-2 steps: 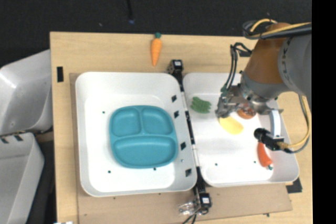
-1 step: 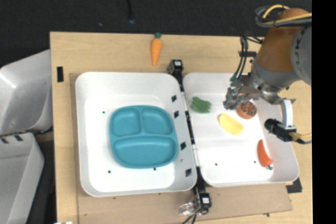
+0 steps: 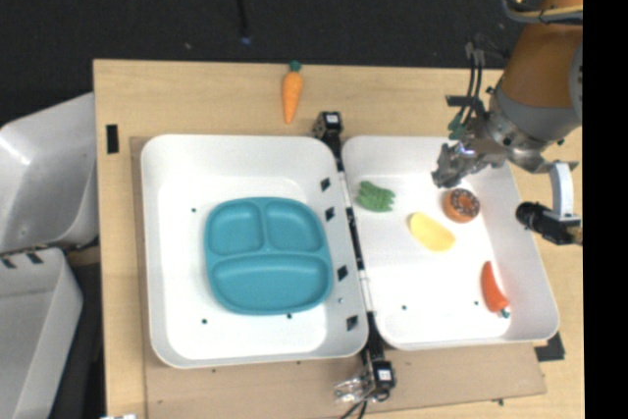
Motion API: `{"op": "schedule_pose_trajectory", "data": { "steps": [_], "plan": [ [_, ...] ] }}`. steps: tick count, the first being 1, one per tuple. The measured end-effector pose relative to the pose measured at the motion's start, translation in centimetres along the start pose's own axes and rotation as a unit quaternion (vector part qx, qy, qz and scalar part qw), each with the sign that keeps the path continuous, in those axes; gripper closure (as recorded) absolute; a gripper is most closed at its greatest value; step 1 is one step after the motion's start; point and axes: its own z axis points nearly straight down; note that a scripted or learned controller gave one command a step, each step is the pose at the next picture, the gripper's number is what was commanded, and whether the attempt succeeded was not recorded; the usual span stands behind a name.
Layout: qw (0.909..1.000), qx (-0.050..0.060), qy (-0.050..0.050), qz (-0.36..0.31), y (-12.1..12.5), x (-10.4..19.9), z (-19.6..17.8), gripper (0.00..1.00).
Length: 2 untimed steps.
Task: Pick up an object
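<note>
Fingers (image 3: 449, 170) hang over the right white plastic bin (image 3: 432, 324), just left of a round brown donut toy (image 3: 461, 203) — spread or pressed together, I cannot tell.

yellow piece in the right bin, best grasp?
Take the yellow piece across its narrow middle, coming straight down. It lies flat as an elongated oval, tilted from upper left to lower right, so close across the short axis. Bare floor shows on both long sides; the round brown item sits close at its upper right.
</note>
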Motion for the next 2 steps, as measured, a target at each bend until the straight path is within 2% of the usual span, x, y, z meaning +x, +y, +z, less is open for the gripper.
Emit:
{"op": "schedule_pose_trajectory", "data": {
  "steps": [1, 2],
  "plan": [
    [1.0000, 0.002, 0.001, -0.001, -0.4, 4.8, 0.9, 1.00],
    [1.0000, 0.003, 0.002, -0.002, -2.0, 9.6, 0.5, 1.00]
  ]
}}
